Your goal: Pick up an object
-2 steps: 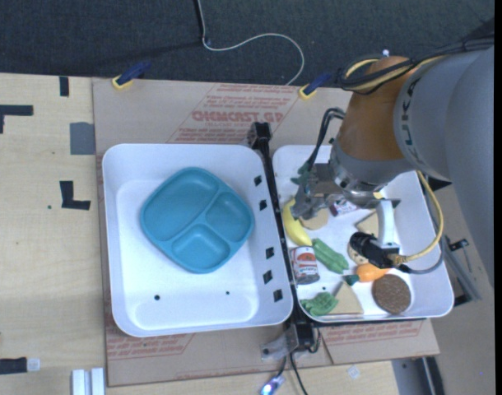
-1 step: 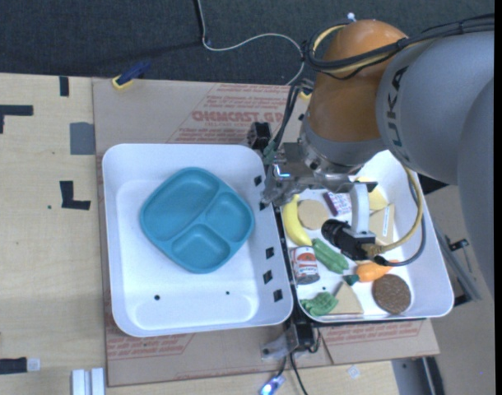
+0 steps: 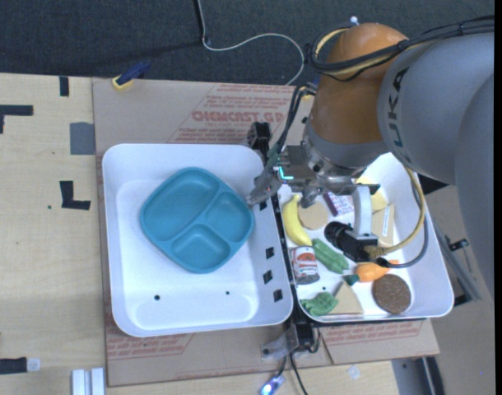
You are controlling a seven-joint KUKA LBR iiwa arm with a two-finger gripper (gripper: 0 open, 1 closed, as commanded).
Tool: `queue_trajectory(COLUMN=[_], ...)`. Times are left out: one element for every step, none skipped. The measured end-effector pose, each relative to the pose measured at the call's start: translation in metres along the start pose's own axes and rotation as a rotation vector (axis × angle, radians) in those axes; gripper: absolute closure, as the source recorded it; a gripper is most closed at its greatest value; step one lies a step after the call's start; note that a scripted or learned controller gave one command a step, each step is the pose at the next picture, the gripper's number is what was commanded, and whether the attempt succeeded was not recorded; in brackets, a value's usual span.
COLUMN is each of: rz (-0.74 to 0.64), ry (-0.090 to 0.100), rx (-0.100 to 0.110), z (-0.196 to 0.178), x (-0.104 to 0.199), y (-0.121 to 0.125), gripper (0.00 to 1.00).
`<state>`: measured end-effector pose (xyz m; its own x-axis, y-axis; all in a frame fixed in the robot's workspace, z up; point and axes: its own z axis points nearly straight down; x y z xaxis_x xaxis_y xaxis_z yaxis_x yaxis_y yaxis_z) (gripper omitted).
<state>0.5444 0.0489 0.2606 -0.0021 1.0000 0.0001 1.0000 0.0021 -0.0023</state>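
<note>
Lying curved, yellow banana point(image 3: 296, 223)

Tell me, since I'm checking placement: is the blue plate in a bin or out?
In: the blue plate lies flat inside the left bin.

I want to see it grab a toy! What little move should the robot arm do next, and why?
Probably go straight down a little. The gripper hovers over the right bin, just above the banana, and nothing shows between its fingers. Lowering would bring it around the banana.
</note>
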Motion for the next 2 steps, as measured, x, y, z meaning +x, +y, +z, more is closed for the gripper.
queue_trajectory(rz=[-0.003, -0.001], ry=[0.003, -0.002], rx=[-0.01, 0.0], z=[-0.119, -0.122], x=[0.012, 0.0113], y=[-0.054, -0.0525], gripper=[0.0, 1.0])
